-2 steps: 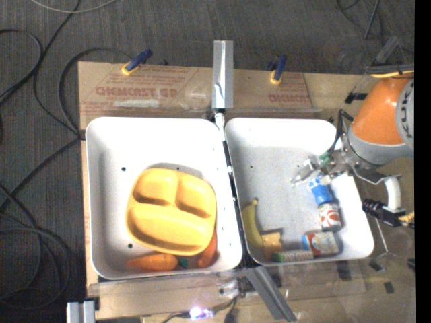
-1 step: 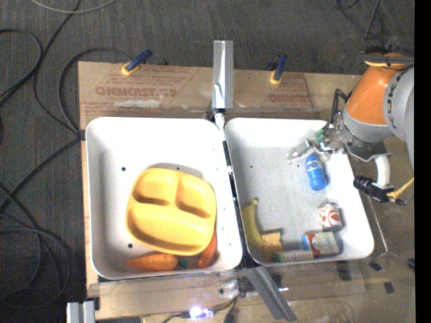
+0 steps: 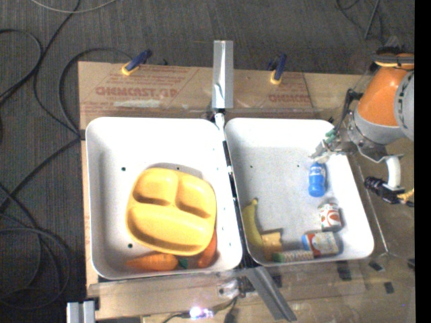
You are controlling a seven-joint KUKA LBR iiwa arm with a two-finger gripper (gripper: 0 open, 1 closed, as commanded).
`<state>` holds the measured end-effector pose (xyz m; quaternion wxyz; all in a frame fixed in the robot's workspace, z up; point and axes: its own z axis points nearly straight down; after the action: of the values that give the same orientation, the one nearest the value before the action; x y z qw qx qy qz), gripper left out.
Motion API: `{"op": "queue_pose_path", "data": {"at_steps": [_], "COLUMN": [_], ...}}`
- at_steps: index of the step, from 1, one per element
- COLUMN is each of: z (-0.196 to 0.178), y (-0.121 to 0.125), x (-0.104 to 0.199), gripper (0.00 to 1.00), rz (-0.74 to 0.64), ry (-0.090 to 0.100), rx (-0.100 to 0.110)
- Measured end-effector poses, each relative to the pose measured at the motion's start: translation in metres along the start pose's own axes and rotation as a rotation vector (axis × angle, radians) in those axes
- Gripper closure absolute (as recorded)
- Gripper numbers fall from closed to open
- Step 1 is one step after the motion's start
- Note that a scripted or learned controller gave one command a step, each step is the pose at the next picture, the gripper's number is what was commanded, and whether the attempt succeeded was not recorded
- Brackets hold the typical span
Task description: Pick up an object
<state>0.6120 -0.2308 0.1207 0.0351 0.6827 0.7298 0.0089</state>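
Red "CHEMCAST" lettering on cardboard (image 3: 155, 93) behind white bins (image 3: 101, 180)

Lighting is even and fairly bright, from overhead. Both white bins (image 3: 101, 180) read close to overexposed, their floors nearly featureless. Soft shadows gather under the yellow tray (image 3: 174, 210) toward 6 o'clock and along the bin walls. A small bluish-white glare spot (image 3: 197, 311) sits at 6 o'clock. The dark floor (image 3: 40, 59) at 9 o'clock looks grainy. Overall the picture is soft, with fine detail smeared.
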Motion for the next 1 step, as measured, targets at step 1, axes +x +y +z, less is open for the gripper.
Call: {"op": "queue_pose_path", "data": {"at_steps": [1], "z": [-0.0523], "y": [0.0148], "x": [0.0044], "gripper": [1.00], "rz": [0.390], "ry": [0.023], "rx": [0.070]}}
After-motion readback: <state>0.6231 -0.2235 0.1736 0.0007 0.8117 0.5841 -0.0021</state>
